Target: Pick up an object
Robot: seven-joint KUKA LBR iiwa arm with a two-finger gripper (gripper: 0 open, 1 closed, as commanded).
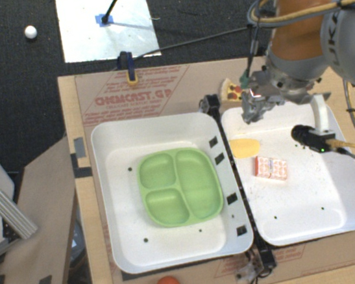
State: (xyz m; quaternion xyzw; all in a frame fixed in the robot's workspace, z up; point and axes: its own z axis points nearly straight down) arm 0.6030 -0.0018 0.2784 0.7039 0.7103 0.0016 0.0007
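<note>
Hovering near the yellow piece

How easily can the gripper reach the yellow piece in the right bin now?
Probably yes, easily: the gripper hangs close to the yellow piece, and nothing lies between; the pink packet sits apart.

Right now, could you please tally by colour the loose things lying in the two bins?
Green: 1, the divided plate in the left bin.
Yellow: 1, the flat oval piece in the right bin.
Pink and white: 1, the packet, also in the right bin.
Total: 3.
</note>
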